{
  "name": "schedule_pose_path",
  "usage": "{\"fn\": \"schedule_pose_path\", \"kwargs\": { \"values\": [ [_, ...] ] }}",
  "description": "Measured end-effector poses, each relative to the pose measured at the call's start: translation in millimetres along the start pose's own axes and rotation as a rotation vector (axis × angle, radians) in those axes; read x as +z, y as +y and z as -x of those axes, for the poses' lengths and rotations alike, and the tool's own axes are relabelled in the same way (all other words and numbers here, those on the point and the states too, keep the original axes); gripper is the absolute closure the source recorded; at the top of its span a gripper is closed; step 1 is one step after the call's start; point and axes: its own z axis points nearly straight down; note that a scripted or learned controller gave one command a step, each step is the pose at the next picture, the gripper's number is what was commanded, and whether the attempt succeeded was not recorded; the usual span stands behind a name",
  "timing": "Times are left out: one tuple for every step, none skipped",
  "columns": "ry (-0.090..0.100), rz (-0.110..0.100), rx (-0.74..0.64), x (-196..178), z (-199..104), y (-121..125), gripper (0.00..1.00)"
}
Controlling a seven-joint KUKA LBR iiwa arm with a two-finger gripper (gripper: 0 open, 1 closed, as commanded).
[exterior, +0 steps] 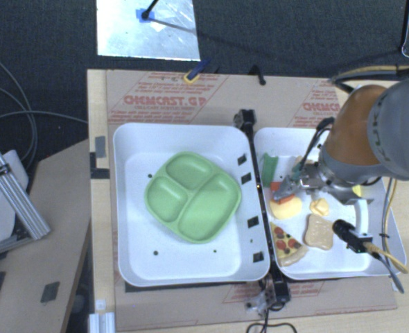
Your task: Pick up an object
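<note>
Your end effector [290, 188] is down in the right bin [378, 266], and honestly you can't tell how it's set from up here. It's right over a yellow piece [291, 206], with a green piece [268, 168] beside it. Toast [319, 232] and a pizza slice [287, 243] lie nearer. The left bin [132, 266] holds a green divided plate [193, 196].

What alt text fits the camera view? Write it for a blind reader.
A grey robot arm's claw reaches low into the right white bin among toy foods: a pizza slice, toast and a green piece. The left white bin holds a green divided plate.
</note>
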Motion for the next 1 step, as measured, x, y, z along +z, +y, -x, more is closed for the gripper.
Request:
{"fn": "schedule_pose_path", "kwargs": {
  "values": [
    [0.002,-0.004,0.001,-9.4,0.2,-2.6,1.0]
  ]
}}
